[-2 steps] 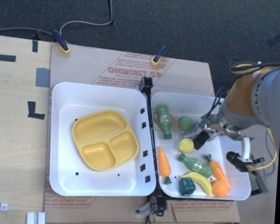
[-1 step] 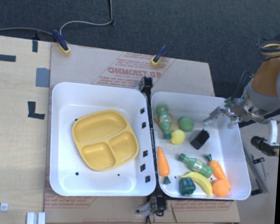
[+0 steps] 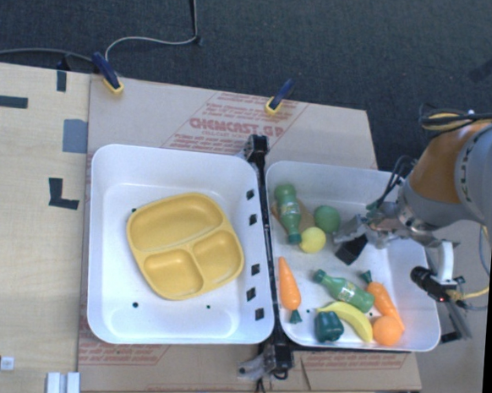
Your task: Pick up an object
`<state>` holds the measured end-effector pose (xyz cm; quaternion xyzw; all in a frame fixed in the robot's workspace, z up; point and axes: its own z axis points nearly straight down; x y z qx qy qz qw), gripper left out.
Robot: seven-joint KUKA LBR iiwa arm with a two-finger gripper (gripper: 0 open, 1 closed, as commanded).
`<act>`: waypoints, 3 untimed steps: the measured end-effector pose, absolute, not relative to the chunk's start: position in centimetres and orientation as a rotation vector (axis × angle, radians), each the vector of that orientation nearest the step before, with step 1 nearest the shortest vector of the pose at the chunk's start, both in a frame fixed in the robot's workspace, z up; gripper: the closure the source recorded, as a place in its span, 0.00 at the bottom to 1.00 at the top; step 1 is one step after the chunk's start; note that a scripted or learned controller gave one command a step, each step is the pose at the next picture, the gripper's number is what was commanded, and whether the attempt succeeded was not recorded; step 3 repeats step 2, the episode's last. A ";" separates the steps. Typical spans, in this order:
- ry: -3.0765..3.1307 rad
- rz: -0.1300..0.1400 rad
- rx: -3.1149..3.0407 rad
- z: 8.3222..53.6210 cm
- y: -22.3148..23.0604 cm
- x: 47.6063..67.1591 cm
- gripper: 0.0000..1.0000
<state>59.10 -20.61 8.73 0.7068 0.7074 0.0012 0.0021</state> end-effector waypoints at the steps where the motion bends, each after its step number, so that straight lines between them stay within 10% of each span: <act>1: 2.217 0.005 2.214 9.7 -20.6 59.2 1.00; 3: 2.224 0.001 2.219 14.1 -14.0 60.1 1.00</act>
